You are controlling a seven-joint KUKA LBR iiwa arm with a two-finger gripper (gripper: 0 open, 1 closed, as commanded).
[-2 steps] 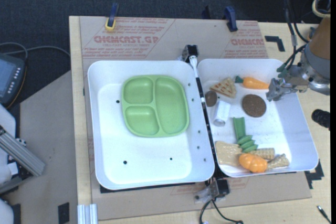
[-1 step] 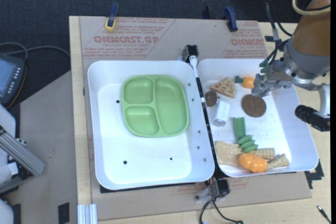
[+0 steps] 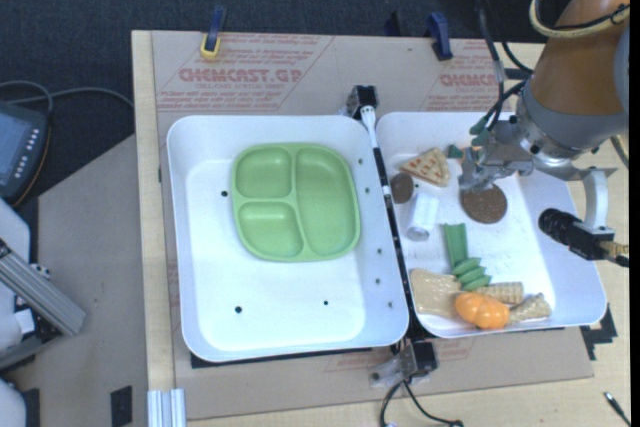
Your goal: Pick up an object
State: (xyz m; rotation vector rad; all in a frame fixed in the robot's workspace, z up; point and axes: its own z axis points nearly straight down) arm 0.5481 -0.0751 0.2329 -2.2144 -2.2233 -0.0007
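The right bin point(image 3: 575, 290) holds several toy foods: a tan sandwich wedge point(image 3: 429, 166), a small brown piece point(image 3: 402, 186), a clear white cylinder point(image 3: 422, 214), a green bean pod point(image 3: 462, 257), an orange fruit point(image 3: 481, 310), pale crackers point(image 3: 440, 291) and a brown round cookie point(image 3: 485, 205). My gripper point(image 3: 484, 170) hangs from the grey arm at the bin's upper middle, directly over the cookie's far edge. Its fingertips are too dark and small to read.
The left bin point(image 3: 200, 275) holds a green three-compartment plate point(image 3: 296, 201). A black clamp point(image 3: 362, 101) sits at the divider between the bins. A black part of the arm mount point(image 3: 575, 232) juts over the right bin's right side. Cardboard lies under both bins.
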